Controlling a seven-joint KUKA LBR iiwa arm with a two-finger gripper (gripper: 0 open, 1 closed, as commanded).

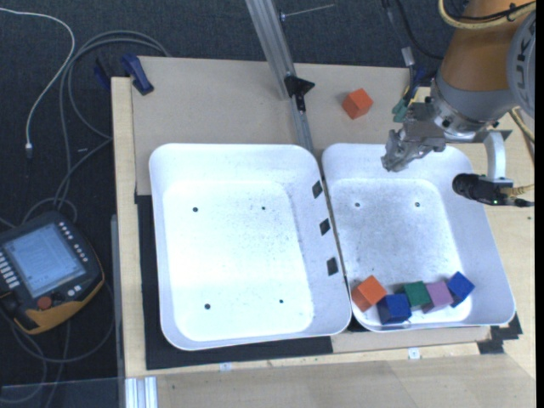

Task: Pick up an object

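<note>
Along the near edge of the right bin (476, 228) lie several small blocks: an orange one (369, 291), a dark blue one (394, 308), a green one (416, 294), a purple one (439, 294) and a blue one (460, 286). My gripper (396, 157) hangs over the far edge of the right bin, well away from those blocks, with its fingers pointing down and close together. Nothing shows between them. Another orange block (358, 103) rests on the bench behind the bins.
The left bin (229, 245) sits beside the right one. A metal post (270, 32) rises from the bench behind the bins. A blue clamp (136, 73) sits at the far left corner. A pendant (41, 270) and cables lie on the floor at left.
</note>
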